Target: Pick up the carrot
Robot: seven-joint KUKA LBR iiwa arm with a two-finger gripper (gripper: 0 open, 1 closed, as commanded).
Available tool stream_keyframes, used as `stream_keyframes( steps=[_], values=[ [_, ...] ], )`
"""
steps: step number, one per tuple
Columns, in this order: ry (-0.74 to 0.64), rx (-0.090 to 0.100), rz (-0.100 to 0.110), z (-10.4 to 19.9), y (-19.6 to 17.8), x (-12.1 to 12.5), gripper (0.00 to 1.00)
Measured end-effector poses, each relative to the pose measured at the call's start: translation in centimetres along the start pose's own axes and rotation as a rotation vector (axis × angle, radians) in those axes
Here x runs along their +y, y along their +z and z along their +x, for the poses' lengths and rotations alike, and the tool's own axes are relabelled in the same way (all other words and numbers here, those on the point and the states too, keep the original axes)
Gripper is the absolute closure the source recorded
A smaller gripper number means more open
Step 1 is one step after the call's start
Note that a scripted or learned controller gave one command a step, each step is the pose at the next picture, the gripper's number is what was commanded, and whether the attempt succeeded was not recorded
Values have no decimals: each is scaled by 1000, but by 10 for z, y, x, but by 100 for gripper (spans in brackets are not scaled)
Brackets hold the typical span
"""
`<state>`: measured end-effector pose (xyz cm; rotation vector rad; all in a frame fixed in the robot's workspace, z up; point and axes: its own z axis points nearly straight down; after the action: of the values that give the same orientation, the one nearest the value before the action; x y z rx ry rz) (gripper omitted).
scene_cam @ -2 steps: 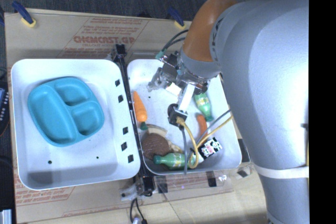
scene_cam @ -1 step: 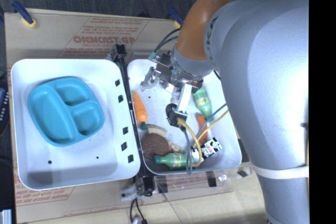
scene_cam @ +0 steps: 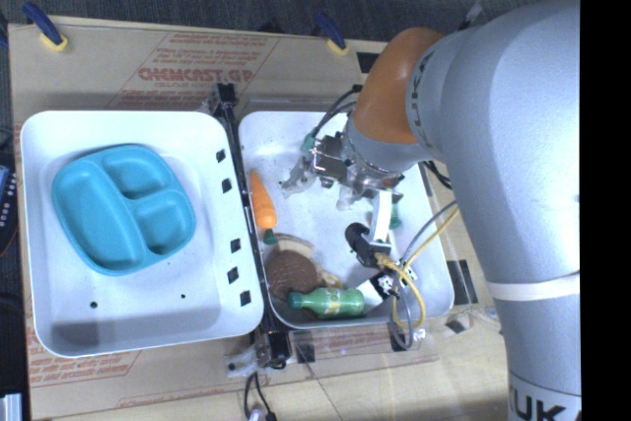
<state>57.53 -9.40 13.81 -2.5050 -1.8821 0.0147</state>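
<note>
- The carrot lies in the right-hand bin, close against that bin's left wall, next to the black divider between the two bins. Its length runs roughly away from the camera towards it, and nothing is touching it.
- The arm reaches in from the right, its orange band showing above the wrist, and it covers much of the right bin's far and right parts.
- The gripper hangs over the middle of the right bin, to the right of the carrot and apart from it. Whether the fingers are open or closed I cannot tell; the metal parts there are too cluttered to read, and nothing is visible between them.
- At the near end of the right bin lies a green bottle on its side, along the near wall.
- Just behind the bottle sits a round brown object, and a pale flat piece lies touching its far edge, just below the carrot's near tip.
- The left-hand bin holds a blue tray with compartments, set towards its far left.
- Both bins rest on a brown board-covered surface with red printing, held by blue clamps at the far edge.
</note>
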Motion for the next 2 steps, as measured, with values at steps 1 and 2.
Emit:
stream_keyframes(
  steps=[1, 2],
  values=[
    [-74, -4, -12, 4, 45, 11, 0],
    [143, 1, -8, 8, 46, 15, 0]
  ],
)
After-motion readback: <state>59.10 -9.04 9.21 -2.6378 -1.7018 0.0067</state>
